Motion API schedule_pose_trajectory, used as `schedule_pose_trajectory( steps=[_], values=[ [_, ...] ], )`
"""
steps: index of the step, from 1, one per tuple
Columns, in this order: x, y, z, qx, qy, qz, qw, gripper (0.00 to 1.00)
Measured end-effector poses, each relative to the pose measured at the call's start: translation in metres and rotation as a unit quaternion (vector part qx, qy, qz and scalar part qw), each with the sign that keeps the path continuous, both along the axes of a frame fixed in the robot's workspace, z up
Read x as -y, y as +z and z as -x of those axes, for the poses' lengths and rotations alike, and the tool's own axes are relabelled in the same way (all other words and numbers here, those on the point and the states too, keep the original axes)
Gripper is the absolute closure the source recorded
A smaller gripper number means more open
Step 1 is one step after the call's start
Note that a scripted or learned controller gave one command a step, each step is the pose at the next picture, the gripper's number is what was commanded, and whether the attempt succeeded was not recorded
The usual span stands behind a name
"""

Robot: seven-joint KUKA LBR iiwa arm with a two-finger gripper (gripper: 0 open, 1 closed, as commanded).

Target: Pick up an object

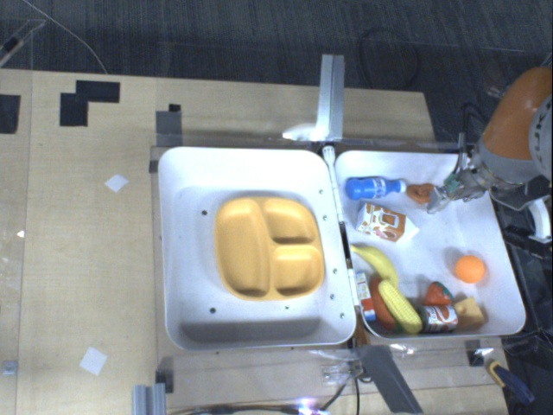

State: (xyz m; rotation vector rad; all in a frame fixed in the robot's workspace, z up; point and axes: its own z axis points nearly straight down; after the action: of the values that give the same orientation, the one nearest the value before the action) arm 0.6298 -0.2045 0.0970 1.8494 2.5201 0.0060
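1. The gripper (449,193) hangs low over the far part of the right bin (505,258), at the end of the grey arm (518,137) that comes in from the right. Whether it is released or clenched I cannot tell; nothing shows between its tips.
2. Nearest to it is a small orange-brown item (420,194), just to its left and close to touching it. Too small to name.
3. Left again lies a blue bottle (373,187), on its side, long axis running left-right along the far wall, white cap toward the gripper.
4. Nearer the camera from the bottle sits a carton (382,223), white and brown-red, tilted. It carries print, but none of it can be read.
5. An orange (470,269) lies alone, well apart from the gripper toward the near side.
6. At the near wall a banana (378,262), corn (399,308) and a can (438,318) crowd together; the can's label is illegible.
7. The left bin (186,232) holds a yellow tray (268,246).
8. Judgement: the coming move turns on the short leftward offset to the orange-brown item; the bottle would need a grasp across its long axis.
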Motion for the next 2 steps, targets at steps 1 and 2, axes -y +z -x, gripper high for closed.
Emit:
schedule_pose_trajectory(
  steps=[1, 2],
  values=[
    [-0.0005, -0.0005, 0.0001, 0.0, 0.001, -0.0002, 1.0, 0.0],
    [-0.0005, -0.0005, 0.0001, 0.0, 0.001, -0.0002, 1.0, 0.0]
  ],
)
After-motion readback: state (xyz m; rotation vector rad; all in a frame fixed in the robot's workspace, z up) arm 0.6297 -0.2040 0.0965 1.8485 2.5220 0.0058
